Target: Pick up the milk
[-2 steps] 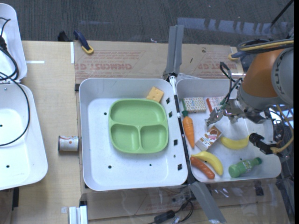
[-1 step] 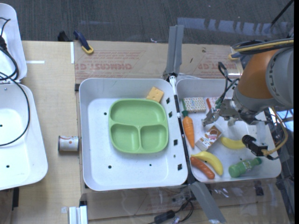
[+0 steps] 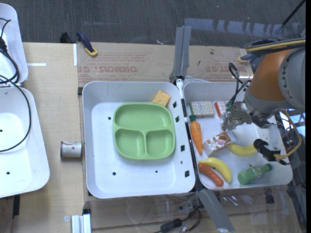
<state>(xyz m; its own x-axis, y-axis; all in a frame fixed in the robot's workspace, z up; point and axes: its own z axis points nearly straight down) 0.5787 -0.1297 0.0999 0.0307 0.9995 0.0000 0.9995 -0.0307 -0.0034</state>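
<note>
Two shallow white bins sit side by side on the tabletop (image 3: 53,81), the left bin (image 3: 97,178) toward its middle and the right bin (image 3: 279,178) against its right edge.

Left bin: one green divided plate (image 3: 144,130) at its centre, three compartments, and one yellow sponge-like block (image 3: 161,98) just off the plate's far right corner, near the bin's far wall.

Right bin:
- milk (image 3: 217,143), a small red-and-white carton lying tilted near the bin's middle, just right of the carrot;
- carrot (image 3: 196,135), orange with a green top, lying along the bin's left wall;
- flat white packet (image 3: 202,108) with coloured dots, at the far left corner;
- two bananas, one (image 3: 243,150) right of the milk, the other (image 3: 217,165) toward the near edge;
- orange-red sausage-shaped item (image 3: 212,175) touching the near banana, at the near left corner;
- green bottle (image 3: 253,174) lying on its side at the near right corner.

Arm (image 3: 279,76): grey with orange band, reaching over the right bin's far right side. Hand (image 3: 233,122) hangs just beyond and to the right of the milk, close above the bin floor; whether its fingers are open or closed cannot be told. Milk lies clear of it on the bin floor.

Tabletop, outside the bins: small can-like cylinder (image 3: 71,149) lying just left of the left bin; blue-and-yellow clamp (image 3: 86,43) at the far edge.
</note>
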